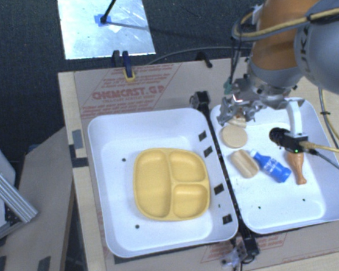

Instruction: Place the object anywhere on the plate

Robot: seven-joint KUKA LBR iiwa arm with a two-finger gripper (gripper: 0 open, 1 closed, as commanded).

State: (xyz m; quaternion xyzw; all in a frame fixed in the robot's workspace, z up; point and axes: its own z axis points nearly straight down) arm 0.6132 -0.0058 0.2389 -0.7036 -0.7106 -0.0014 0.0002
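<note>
Yellow divided plate (pixel 170 184), three compartments, left bin (pixel 109 170)

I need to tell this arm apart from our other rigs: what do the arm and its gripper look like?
The arm is grey with smooth rounded casings and a bulbous orange band above the wrist. Thin cables loop beside the band. The gripper is a small metallic assembly.

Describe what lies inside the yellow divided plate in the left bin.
The yellow divided plastic plate shows three bare compartments with nothing lying in them. The bin floor beneath it is covered.
</note>
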